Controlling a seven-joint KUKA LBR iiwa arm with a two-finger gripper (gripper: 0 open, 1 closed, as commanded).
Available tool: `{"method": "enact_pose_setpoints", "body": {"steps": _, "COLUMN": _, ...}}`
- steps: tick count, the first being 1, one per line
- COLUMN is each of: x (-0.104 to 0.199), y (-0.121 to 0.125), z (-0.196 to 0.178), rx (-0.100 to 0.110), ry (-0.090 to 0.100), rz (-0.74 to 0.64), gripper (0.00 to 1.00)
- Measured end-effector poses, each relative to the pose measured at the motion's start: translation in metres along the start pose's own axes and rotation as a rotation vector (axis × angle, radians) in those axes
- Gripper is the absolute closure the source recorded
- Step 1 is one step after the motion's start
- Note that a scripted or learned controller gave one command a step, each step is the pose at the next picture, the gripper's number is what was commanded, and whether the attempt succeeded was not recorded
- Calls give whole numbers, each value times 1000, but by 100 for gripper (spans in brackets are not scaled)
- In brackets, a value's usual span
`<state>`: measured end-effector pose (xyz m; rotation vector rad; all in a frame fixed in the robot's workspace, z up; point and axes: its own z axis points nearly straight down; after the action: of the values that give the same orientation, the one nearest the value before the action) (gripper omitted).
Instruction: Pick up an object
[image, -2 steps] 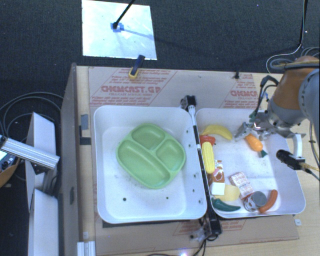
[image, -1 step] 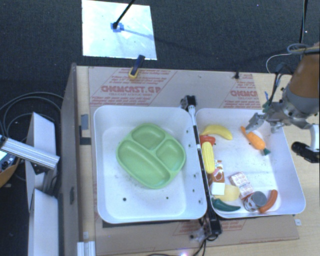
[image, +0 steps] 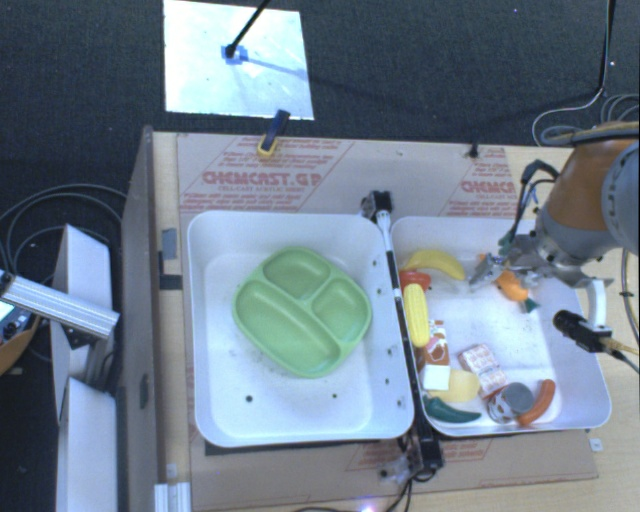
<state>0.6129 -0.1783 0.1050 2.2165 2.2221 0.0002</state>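
My gripper (image: 492, 270) is hanging over the right bin (image: 580, 395), near its back rim; I can't tell its state. An orange toy (image: 512, 286), maybe a carrot, is lying just beside it. A green plate (image: 302, 311) is sitting in the left bin (image: 215, 400).

The floor (image: 90, 70) is covered with a dark, speckled carpet. On it, at the top, lies a pale square sheet (image: 238, 58) with a small blue mark and a thin dark line across it. The bench (image: 330, 165) has a brown cardboard-like top with red printed letters — it reaches almost to the lower edge. Black cables (image: 30, 240) curl on the floor at the left, beside a white boxy frame (image: 85, 330). The light is even and soft.
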Motion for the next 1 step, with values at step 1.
{"method": "enact_pose_setpoints", "body": {"steps": 1, "x": -9, "y": -63, "z": -12, "rx": 5, "ry": 2, "rz": 5, "gripper": 0}}
